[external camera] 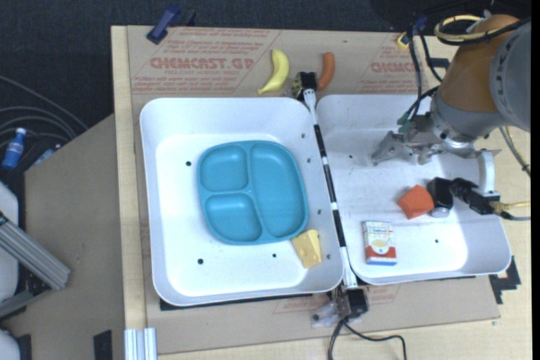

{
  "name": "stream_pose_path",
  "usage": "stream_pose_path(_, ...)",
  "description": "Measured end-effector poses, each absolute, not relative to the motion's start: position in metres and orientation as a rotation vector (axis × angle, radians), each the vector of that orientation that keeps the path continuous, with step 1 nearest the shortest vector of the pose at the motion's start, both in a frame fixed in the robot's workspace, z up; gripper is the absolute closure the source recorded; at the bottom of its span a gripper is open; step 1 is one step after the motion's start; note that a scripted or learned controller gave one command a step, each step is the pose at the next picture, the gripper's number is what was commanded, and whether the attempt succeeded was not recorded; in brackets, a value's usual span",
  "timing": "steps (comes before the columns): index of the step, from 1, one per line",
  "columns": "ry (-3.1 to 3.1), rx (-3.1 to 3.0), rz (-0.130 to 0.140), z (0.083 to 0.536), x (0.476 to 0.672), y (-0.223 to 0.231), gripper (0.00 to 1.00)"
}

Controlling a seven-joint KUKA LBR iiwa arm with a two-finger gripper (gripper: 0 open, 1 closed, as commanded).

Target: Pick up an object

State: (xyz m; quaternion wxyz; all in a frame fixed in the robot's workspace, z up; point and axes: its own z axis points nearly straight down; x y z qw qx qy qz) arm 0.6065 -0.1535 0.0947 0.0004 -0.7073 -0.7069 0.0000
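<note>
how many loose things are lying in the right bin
2. An orange block lies mid-bin beside a black part of the arm, and a small carton sits near the front rim. The arm overhangs the back, so something may be hidden.

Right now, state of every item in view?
end effector: over right bin, nothing visibly held
blue tray: flat in left bin, compartments up
cheese wedge: beside the tray
orange block: loose in right bin
small carton: lying flat
banana: on bench, outside the bins

A blue divided plate (252,191) and yellow wedge (308,248) lie in a white bin (160,181); an orange block (415,201) nearby.
</note>
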Motion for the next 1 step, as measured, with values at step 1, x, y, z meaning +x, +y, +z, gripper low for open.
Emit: stream_pose_path(1,-2.222,-2.222,0.000,0.0846,0.6093,-0.1616,0.00)
